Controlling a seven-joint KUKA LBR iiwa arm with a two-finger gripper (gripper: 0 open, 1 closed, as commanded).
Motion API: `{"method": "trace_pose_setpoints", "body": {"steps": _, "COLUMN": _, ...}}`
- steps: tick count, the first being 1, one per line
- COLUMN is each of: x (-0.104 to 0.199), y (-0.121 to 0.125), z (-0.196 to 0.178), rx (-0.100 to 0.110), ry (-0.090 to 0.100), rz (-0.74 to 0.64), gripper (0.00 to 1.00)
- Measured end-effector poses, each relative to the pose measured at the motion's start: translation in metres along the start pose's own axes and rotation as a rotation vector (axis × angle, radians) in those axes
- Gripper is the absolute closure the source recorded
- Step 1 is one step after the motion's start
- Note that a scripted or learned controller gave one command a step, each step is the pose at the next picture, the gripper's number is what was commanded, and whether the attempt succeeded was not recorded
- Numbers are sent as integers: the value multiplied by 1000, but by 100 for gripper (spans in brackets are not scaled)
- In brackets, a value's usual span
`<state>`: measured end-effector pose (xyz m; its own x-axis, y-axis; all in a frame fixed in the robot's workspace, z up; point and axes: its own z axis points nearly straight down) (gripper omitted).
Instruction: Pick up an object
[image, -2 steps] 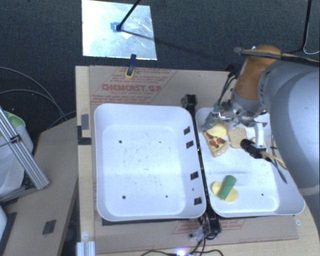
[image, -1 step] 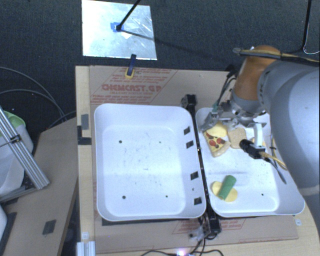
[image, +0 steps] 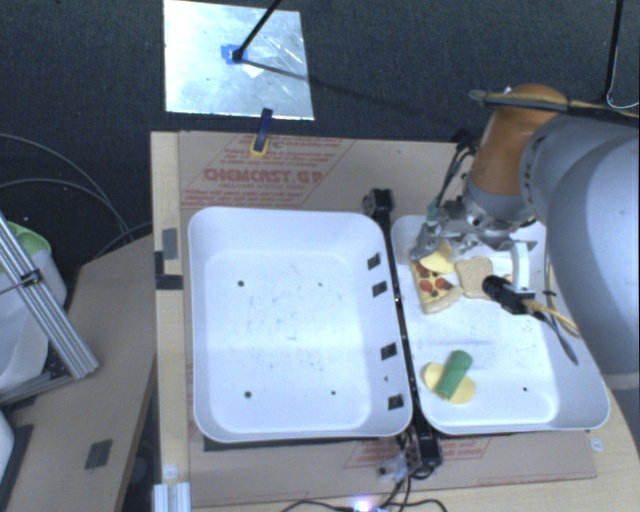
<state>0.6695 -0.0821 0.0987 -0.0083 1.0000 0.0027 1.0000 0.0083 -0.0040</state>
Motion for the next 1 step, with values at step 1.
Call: {"method": "trace_pose_setpoints", "body": {"steps": 1, "x": 79, "y": -26, "z": -92, "rx": -12, "ry": 0, "rz": -3, "gripper": 100}}
